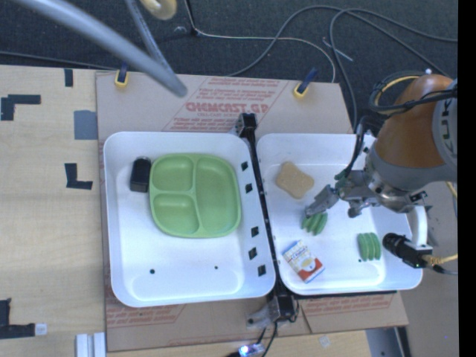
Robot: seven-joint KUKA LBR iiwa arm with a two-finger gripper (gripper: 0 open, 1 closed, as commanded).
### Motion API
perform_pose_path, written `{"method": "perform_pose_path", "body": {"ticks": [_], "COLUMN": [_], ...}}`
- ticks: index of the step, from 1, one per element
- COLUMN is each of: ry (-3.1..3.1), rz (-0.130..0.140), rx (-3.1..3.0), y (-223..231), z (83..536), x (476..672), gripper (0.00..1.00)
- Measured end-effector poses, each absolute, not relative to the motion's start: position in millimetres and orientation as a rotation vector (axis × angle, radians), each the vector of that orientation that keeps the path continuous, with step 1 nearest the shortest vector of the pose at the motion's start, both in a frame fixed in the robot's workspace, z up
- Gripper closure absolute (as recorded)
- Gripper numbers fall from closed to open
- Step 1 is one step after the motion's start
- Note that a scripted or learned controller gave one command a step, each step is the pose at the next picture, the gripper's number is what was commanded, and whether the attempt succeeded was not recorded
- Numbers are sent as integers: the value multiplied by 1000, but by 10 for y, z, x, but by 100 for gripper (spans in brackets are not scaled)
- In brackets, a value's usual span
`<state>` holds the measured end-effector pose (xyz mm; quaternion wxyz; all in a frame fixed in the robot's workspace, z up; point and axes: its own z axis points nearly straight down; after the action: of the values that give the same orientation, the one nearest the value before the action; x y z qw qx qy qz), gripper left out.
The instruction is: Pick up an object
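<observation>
The right bin [387,280] holds a tan bread-like piece [294,179], a ridged green piece [315,222], a second ridged green piece [368,245] and a small red-and-white carton [303,261]. My gripper [336,208] hangs over the middle of this bin, open, its fingers spread wide. Its left finger [322,199] ends just above the first green piece. I see nothing between the fingers.
The left bin [126,274] holds a green divided plate [195,194] and a small black block [140,175] by its left side. A black divider [256,207] runs between the bins. Cables [312,21] lie behind the bench.
</observation>
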<state>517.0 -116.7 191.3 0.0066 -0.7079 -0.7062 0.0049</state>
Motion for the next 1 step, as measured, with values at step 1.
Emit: {"method": "perform_pose_path", "body": {"ticks": [1], "ry": [-2222], "rz": [2], "rx": [-2218], "y": [-1163], "z": [1987], "x": [5202], "gripper": [0]}}
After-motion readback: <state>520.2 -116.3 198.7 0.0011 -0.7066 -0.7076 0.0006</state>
